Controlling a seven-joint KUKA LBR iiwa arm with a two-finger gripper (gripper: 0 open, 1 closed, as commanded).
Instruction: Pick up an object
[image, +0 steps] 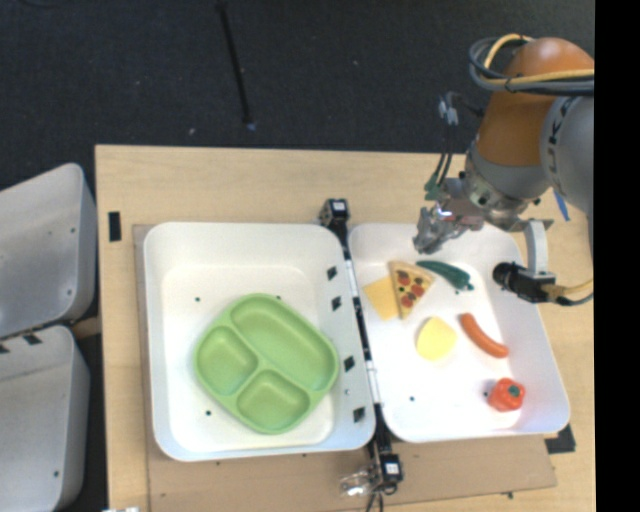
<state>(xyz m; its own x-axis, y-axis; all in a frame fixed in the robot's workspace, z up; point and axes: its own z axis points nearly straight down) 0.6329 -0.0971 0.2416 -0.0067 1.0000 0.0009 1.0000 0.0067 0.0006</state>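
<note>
Plastic pizza slice (410, 286), 6 o'clock of gripper (432, 238): prob. light, stiff; grab across edges. Claw state: can't tell.

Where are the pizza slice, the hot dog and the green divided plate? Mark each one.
pizza slice (409, 285), camera view, on its topped middle.
hot dog (483, 335), camera view, mid-length on the sausage.
green divided plate (264, 362), camera view, on the ridge between compartments.

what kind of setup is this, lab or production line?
Most likely a lab test bench for robot picking, not a production line: two white bins on a wooden bench, toy food such as a pizza slice and hot dog, and a green divided plate.
</note>
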